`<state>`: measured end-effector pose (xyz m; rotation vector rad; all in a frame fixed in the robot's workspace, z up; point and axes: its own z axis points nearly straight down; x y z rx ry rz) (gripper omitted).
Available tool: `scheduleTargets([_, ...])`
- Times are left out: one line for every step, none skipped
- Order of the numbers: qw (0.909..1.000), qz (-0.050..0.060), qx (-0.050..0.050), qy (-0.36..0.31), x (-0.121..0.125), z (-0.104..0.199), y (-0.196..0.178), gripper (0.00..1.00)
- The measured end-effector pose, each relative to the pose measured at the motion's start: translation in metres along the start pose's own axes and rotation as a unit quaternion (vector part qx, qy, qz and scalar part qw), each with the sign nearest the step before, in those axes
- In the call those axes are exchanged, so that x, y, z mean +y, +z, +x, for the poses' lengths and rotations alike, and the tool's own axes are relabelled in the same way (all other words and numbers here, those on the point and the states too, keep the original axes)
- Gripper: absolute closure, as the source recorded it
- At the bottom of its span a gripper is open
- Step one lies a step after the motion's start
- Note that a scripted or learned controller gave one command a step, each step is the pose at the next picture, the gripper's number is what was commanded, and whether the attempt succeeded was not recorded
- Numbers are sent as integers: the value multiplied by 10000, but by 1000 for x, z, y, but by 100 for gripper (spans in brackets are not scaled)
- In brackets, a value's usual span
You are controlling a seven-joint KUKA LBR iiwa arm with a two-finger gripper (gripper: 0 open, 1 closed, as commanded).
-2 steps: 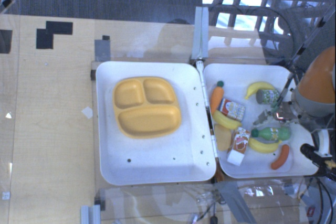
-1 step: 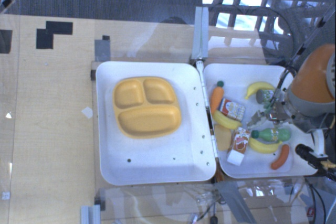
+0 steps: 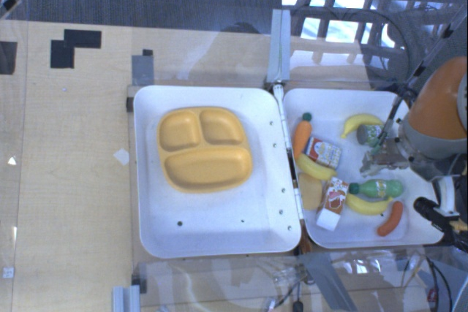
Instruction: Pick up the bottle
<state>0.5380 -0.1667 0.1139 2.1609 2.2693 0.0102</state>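
Bottle (image 3: 376,188), green, was seen lying in the right bin (image 3: 322,100), just below the gripper (image 3: 382,160); whether the fingers were apart could not be told.

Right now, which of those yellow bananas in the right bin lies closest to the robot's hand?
The curved yellow banana at the bin's far side, just above the hand. The other two bananas lie lower, beside the cartons and green bottle.

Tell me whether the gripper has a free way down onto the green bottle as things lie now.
Probably yes. The gripper hangs just above the bottle in the right bin, with nothing lying over it. The bottle does rest against a banana, which could crowd one side.
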Motion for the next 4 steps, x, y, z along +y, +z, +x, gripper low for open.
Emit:
scheduleTargets([10000, 1, 0, 0, 0, 0, 0, 0])
scheduleTargets([9976, 5, 12, 694, -11, -19, 25, 0])
scheduleTargets([9977, -39, 11, 675, -7, -18, 13, 100])
scheduleTargets([9977, -39, 11, 676, -7, -18, 13, 0])
